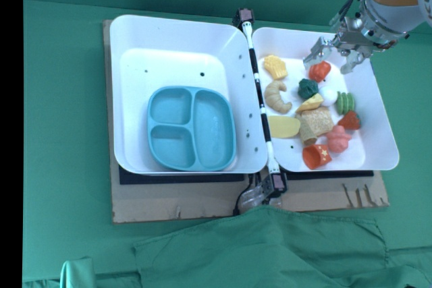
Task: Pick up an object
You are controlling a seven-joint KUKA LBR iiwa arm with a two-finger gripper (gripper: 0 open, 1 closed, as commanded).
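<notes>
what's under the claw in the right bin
A red toy piece sits just under the open claw, not gripped. Beside it lies green broccoli. The bin floor beneath the red piece is covered.

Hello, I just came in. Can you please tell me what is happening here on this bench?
A robot arm reaches in from the right, and its gripper hangs with fingers spread over the right bin, just above a small red toy piece. It holds nothing yet. That bin carries a pile of toy food, among it a croissant and a green broccoli piece. The left bin holds a blue divided plate.
</notes>
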